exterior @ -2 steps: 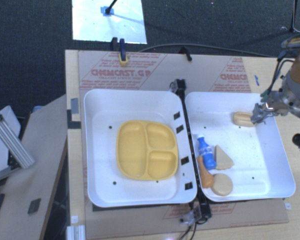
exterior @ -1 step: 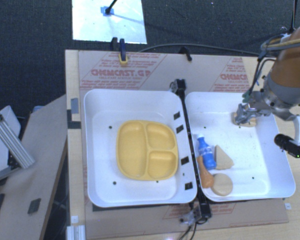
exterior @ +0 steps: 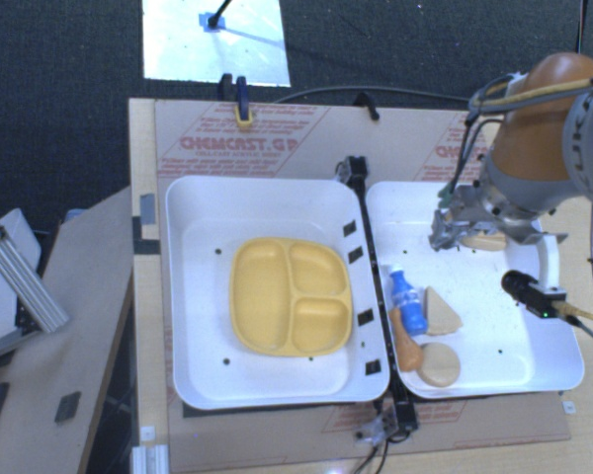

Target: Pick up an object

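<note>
pincer (exterior: pixel 453 233) hangs low over the far part of the right bin (exterior: pixel 549 368); whether its fingers are apart or together i cannot tell, nothing shows between them. pale piece (exterior: pixel 486 242) lies just beside it on the arm's side, partly hidden, what it is unclear. the other candidates sit nearer the camera, along the bin's left wall: blue bottle (exterior: pixel 406 299), long axis running roughly front to back, orange stick (exterior: pixel 405 346) below it, wedge (exterior: pixel 441 313) to the bottle's right, round biscuit (exterior: pixel 440 364) nearest the front. yellow plate (exterior: pixel 291 295) fills the left bin. my guess is the pale piece is the closest target, barely a shift sideways.
</note>
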You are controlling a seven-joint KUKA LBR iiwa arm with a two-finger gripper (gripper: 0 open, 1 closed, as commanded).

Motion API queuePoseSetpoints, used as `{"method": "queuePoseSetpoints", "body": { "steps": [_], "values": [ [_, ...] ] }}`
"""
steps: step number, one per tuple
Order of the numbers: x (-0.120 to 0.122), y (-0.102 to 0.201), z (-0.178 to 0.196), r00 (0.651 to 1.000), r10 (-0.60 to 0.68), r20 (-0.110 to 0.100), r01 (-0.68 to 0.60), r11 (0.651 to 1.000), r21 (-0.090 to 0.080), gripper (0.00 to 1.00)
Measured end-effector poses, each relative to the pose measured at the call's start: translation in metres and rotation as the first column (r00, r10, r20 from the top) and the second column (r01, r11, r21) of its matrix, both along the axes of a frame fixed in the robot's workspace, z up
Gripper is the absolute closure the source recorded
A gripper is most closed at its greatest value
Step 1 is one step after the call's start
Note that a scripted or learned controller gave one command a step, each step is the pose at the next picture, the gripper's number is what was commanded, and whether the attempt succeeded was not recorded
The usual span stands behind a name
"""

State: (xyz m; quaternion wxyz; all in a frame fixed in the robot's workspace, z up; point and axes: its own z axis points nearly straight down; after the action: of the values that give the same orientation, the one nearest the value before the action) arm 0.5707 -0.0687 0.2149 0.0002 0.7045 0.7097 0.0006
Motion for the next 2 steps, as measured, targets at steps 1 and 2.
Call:
{"method": "queuePoseSetpoints", "body": {
  "steps": [1,2],
  "values": [
    [-0.007,0.058,0.01,1.0,0.001,0.0,-0.001,1.0,0.001,1.0],
    [-0.014,0.115,0.017,1.0,0.001,0.001,-0.001,1.0,0.001,1.0]
  ]
}}
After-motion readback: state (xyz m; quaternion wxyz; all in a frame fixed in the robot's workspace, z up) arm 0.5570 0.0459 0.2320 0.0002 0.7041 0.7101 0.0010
